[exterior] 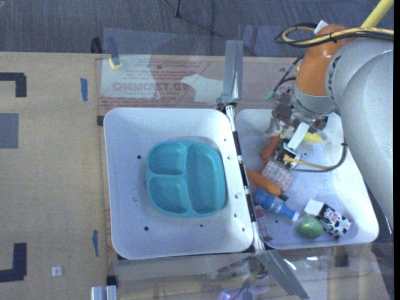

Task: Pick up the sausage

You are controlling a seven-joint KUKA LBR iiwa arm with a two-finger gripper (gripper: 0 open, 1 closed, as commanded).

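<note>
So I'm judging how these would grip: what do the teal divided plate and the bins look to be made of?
The teal divided plate looks like moulded plastic with a smooth, slightly matte finish: even colour, soft rounded dividers. The left bin and right bin look like thin formed white plastic, smooth, with rounded corners and a faint sheen; sheet metal painted white can't be ruled out.

Bench [50, 186] bearing two bins.
Brown top; left white bin [125, 230] and right white bin [356, 186] touching side by side.
</note>
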